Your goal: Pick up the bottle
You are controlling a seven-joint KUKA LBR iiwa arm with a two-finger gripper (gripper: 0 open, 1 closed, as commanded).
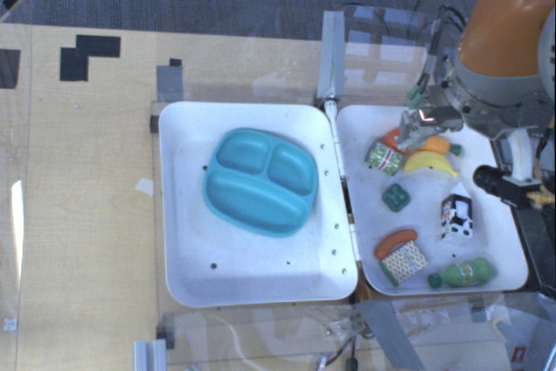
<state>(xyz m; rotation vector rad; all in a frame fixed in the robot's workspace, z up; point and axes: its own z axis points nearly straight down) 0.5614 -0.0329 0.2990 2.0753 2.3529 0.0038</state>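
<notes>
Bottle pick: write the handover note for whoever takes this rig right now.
Pincer: over the far end of the right bin, above the cluster of the small can, banana and carrot. Whether it is open or shut cannot be told, and no object is seen in it.
Bottle: green, lying on its side at the near edge of the right bin, apart from the pincer, untouched.
Left bin: holds the blue divided plate.
Done: nothing yet.
Left: bring the pincer to the near edge of the right bin, grasp the bottle, lift it.
</notes>
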